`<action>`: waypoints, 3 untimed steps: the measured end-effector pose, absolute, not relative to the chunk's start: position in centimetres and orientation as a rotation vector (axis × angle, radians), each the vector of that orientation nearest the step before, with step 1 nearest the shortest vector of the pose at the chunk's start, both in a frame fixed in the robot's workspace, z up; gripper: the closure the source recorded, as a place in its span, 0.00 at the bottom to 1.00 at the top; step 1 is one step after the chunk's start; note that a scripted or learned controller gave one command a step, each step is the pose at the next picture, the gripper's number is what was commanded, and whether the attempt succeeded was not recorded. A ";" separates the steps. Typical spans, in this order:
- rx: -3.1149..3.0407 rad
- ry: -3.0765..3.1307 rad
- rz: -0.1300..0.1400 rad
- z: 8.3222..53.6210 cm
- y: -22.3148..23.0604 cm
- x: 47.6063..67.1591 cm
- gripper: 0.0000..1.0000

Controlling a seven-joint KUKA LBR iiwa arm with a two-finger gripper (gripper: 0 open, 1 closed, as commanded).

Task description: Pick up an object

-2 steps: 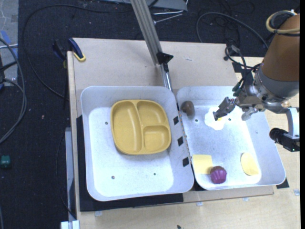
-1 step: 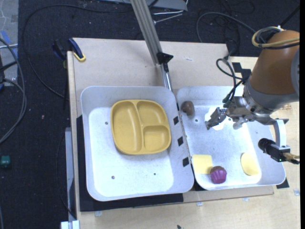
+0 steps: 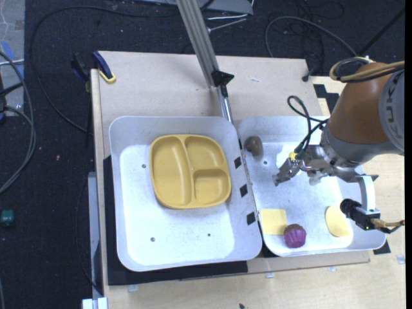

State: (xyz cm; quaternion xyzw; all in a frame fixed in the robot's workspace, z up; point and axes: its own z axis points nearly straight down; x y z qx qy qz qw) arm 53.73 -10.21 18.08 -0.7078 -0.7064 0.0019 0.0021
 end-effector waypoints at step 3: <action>-2.223 -2.226 -0.003 19.0 -10.8 53.3 1.00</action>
